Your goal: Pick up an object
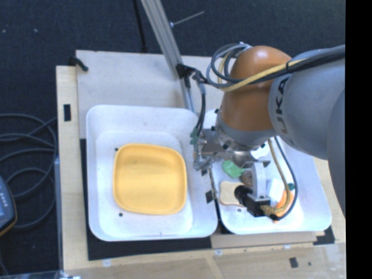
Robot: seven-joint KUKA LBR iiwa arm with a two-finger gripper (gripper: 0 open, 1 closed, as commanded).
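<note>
- Camera view: gripper [235, 181] was low in the right bin [311, 211]; whether it was open or closed could not be told.
- Green object [232, 168] and tan object [228, 195] lay just beside it, partly hidden.
- Yellow plate [150, 178] lay flat in the left bin [102, 156].
- Judged: nothing visibly held; the pick-up remained to be done.

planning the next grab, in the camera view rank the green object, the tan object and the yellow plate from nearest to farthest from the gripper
Gripper is in the right bin.
1. green object, just under it, right bin
2. tan object, nearer the right bin's front edge
3. yellow plate, left bin
</note>
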